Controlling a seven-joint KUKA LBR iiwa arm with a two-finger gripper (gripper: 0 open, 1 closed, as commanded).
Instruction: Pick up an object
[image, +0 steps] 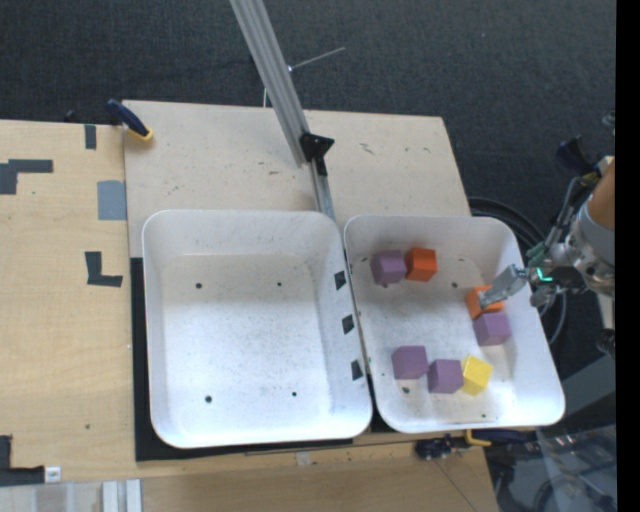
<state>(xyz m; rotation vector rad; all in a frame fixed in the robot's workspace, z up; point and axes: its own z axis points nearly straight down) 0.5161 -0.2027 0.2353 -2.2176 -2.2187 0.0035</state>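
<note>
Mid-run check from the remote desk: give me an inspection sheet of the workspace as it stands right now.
Surface: wooden bench bearing two white bins side by side, the left bin and the right bin.
Job's things: all in the right bin. Purple block touching orange block near the top; orange block and purple block at the right wall; two purple blocks and a yellow block at the bottom.
Clutter: blue and yellow clamp on the bench's far left corner.
End effector: end effector sits over the right-wall orange block; grasp cannot be confirmed.
Cables: dark cables beyond the right bin.
Surroundings: slanted metal rail, dark carpet.
</note>
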